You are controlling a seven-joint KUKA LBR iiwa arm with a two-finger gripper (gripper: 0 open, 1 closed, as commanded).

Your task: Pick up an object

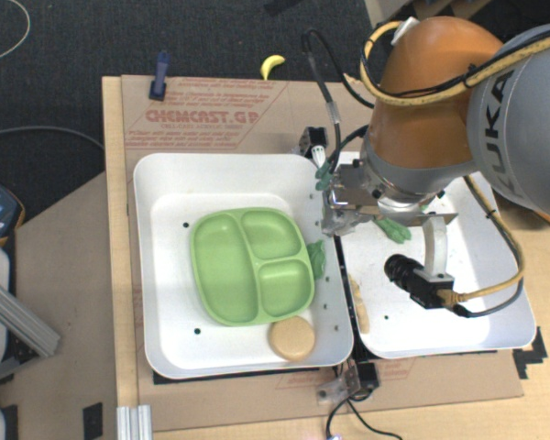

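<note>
The arm's big orange and grey wrist hangs over the right bin (pixel 495 333), near its left wall. My gripper (pixel 346 211) sits below the wrist by the divide between the two bins, mostly covered by the wrist. A small green object (pixel 395 231) peeks out from under the wrist in the right bin. A thin tan stick (pixel 358 306) lies along that bin's left edge. The left bin (pixel 156 246) holds a green divided plate (pixel 252 264), a round tan disc (pixel 292 338) at the plate's front corner, and a dark green piece (pixel 317 258) squeezed between plate and bin wall.
Both bins rest on a cardboard sheet (pixel 202 117) with red lettering. On its far edge lie a blue clip (pixel 159 76) and a small yellow banana-shaped piece (pixel 272 64). Cables run down from the wrist over the right bin.
</note>
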